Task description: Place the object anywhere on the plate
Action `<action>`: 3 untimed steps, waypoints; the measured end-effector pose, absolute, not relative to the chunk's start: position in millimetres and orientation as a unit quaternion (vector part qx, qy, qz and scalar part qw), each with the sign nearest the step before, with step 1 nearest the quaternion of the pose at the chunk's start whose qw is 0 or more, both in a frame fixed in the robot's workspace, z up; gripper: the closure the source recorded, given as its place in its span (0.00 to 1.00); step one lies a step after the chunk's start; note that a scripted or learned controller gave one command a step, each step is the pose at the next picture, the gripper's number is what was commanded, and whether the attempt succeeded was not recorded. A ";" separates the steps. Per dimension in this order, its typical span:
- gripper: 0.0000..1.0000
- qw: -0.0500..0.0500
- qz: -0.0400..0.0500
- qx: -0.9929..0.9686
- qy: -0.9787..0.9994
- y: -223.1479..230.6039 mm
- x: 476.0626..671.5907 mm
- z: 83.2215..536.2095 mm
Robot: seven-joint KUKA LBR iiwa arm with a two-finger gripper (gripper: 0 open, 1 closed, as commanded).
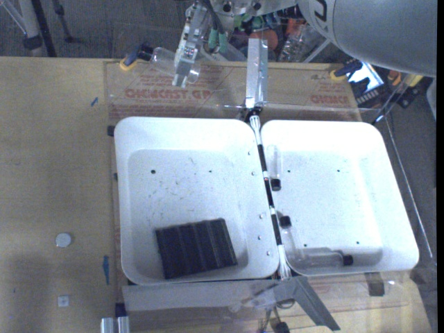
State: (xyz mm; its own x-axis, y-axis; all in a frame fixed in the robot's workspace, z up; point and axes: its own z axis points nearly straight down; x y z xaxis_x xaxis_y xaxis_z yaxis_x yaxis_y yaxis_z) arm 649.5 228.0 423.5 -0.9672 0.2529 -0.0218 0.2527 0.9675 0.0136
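- The object (325, 258) I take to be the clear, tube-like thing with a small black end. It lies flat in the right bin (388, 186), along the near wall and towards the near left corner.
- It looks light and rigid, probably thin plastic, and smooth enough to slip. Being see-through against white, its outline is hard to read, so its exact ends are a guess.
- If it is round it may roll away from a push. I would close across its narrow width near the middle, jaws square to its long axis, and not squeeze hard in case it cracks.
- The wall just beside it leaves little room on that side, so a straight descent matters.
- Two small black bits sit by the divider (267, 179) between the bins; I judge them fittings.
- The plate (195, 248), I judge, is the dark ribbed slab in the left bin (132, 186), near its front wall. The ribs might let a tube settle in a groove.
- My claw (186, 60) hangs high above the far edge of the left bin, well apart from the object. Whether it is spread or closed I cannot tell.
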 end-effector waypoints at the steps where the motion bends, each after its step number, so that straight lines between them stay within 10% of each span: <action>1: 1.00 0.016 0.007 0.127 0.992 228.6 650.4 435.3; 3: 1.00 0.024 0.010 0.127 0.992 229.7 652.2 459.0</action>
State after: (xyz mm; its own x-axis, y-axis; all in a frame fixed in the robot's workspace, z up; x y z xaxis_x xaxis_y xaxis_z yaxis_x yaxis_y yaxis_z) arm 652.2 229.7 459.0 -0.9665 0.2524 -0.0458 0.2514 0.9675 0.0263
